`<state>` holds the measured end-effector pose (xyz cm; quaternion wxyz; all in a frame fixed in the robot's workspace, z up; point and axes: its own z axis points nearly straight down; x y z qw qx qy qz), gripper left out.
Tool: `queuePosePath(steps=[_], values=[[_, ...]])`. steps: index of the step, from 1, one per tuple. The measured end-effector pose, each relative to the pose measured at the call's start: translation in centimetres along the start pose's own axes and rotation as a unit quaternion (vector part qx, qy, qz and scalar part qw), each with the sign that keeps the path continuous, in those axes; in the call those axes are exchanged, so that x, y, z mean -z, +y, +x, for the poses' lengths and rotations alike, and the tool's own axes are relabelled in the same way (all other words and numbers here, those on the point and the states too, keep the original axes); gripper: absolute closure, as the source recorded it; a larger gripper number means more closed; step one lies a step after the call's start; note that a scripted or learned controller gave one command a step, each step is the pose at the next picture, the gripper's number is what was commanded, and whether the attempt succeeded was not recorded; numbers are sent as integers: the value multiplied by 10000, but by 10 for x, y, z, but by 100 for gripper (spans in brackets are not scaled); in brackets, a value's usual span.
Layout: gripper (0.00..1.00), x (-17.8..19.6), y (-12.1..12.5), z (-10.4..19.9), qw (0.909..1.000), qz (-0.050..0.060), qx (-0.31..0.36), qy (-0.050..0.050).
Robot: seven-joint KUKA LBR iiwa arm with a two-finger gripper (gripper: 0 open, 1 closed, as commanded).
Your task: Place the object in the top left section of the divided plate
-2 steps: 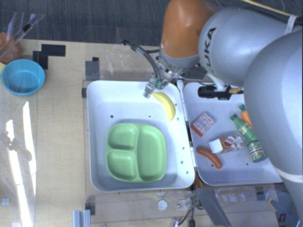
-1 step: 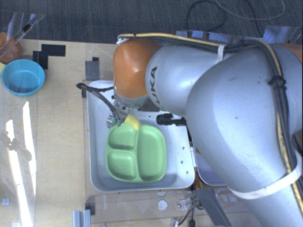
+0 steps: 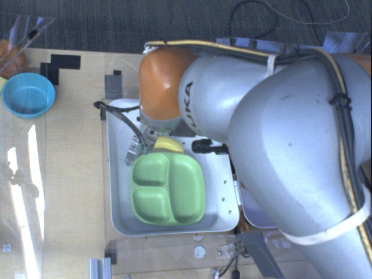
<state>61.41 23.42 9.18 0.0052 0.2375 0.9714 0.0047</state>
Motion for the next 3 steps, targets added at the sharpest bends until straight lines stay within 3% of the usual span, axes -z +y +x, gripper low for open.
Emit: queuePosePath(steps=[1, 2, 3], values=[[100, 13, 2, -1, 10000, -27, 7, -13], [0, 13, 2, -1, 10000, -26, 6, -12], [100, 26, 4, -3, 10000, -66, 6, -35]])
